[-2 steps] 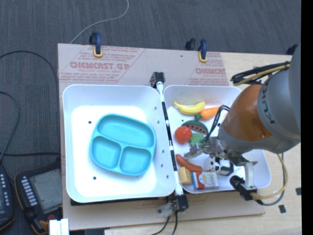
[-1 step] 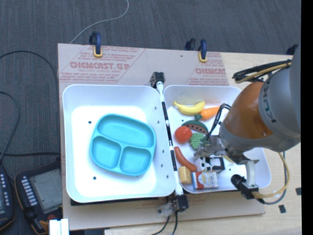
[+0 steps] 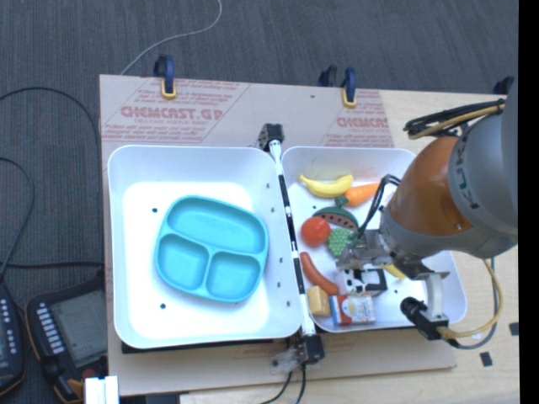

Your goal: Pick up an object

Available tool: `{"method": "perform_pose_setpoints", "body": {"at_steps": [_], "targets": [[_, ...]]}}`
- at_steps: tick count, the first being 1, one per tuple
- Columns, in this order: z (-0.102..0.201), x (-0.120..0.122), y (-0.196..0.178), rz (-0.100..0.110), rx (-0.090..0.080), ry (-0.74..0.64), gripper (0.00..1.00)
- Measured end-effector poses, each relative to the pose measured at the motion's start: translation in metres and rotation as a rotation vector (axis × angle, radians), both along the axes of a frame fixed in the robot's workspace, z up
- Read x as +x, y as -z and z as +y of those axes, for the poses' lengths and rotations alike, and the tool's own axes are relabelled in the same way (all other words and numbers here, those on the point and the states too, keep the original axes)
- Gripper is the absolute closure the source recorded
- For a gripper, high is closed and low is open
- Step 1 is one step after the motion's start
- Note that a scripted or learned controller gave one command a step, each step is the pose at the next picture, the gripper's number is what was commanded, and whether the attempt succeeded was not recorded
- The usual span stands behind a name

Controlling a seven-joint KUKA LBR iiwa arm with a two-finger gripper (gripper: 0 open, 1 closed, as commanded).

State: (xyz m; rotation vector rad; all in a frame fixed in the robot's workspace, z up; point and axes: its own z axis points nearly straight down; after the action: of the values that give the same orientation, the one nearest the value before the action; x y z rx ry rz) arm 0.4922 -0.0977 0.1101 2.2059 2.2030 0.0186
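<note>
**benchwatcher:** So the arm (image 3: 455, 196) is hanging over the right bin (image 3: 450, 305), gripper (image 3: 364, 263) down near the middle of the toy food pile. Can't tell from this angle if the fingers are spread or closed, the wrist hides them. Nothing visibly pinched.

**gripfan:** What's under it?

**benchwatcher:** Grapes (image 3: 338, 241) and a watermelon slice (image 3: 337, 219) just left of it, tomato (image 3: 315, 231) further left, a hot dog (image 3: 317, 273) toward the lower left, and a little carton (image 3: 355, 310) at the bottom of the bin. Banana (image 3: 327, 184) and carrot (image 3: 362, 194) sit up top. The left bin (image 3: 126, 225) just has the blue tray (image 3: 210, 248).

**gripfan:** Which would you go for?

**benchwatcher:** My guess is it's all hollow plastic, so light and stiff but slick. The tomato is round and likely to squirt out. I'd take the hot dog across its narrow middle, or the carton by its flat sides. The grapes look bumpy, which might help grip, but they're crowded against the watermelon.
</note>
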Motion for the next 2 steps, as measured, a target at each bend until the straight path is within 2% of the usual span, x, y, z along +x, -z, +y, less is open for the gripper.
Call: {"method": "perform_pose_setpoints", "body": {"at_steps": [1,2], "targets": [[0.0000,0.0005,-0.0096,0.000,0.000,0.000,1.00],[0.0000,0.0004,-0.0094,0.000,0.000,0.000,0.00]]}}
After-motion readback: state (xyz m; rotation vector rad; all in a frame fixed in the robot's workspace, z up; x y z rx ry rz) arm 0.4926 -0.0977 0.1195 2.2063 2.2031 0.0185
